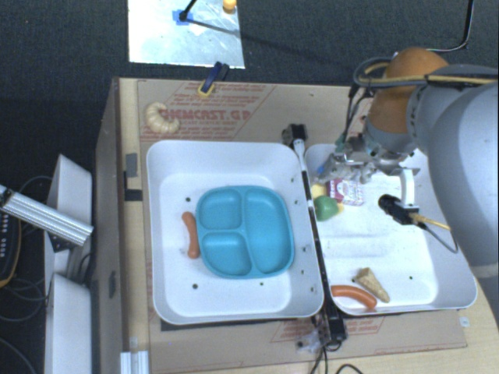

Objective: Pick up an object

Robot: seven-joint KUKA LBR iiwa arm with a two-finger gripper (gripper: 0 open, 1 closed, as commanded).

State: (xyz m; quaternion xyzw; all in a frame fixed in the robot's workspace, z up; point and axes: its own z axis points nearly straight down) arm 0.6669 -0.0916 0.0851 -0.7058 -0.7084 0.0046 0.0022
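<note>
My gripper (348,171) hangs low over the far left corner of the right bin (437,287). Directly beneath it lies a small pink-and-white packet (348,192), partly covered by the gripper. A green fruit (327,207) rests just left of the packet against the bin's left wall, with a small yellow piece (318,191) behind it. Near the front of this bin lie an orange sausage (352,296) and a tan wedge of bread (373,284).
The left bin (168,209) holds a blue divided plate (244,231) with a second orange sausage (191,234) lying beside its left edge. The ridge between the two bins (309,232) runs close to the green fruit. The arm's grey body (460,154) covers the right bin's far right part.
</note>
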